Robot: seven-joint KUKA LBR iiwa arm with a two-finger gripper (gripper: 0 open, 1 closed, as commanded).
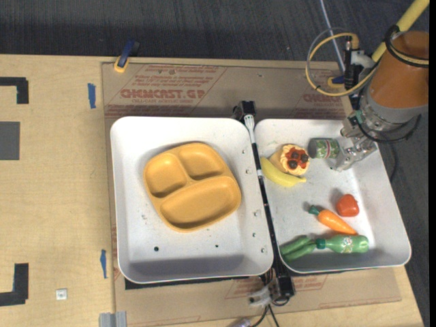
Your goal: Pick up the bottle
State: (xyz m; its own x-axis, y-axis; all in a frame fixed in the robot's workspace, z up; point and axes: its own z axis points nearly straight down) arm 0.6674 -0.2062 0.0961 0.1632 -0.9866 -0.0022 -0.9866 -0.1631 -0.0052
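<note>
Hovering over the far right corner of the right bin (398, 240), the gripper (354, 150) sits well apart from the bottle (346, 244)

Lying on its side along the near wall of that bin, the green bottle points its neck left toward a green vegetable (297, 246) that touches or almost touches it; a carrot (332, 219) lies just above it and a red tomato-like piece (347, 205) sits beyond the carrot. How wide the gripper stands cannot be told from this slant, and nothing can be seen held in it; a small grey-green can (323, 147) lies just beside it on its left. A fruit tart (295, 158) and a banana (279, 174) rest near the divider, and the left bin (129, 237) bears a yellow divided plate (193, 184)
</note>
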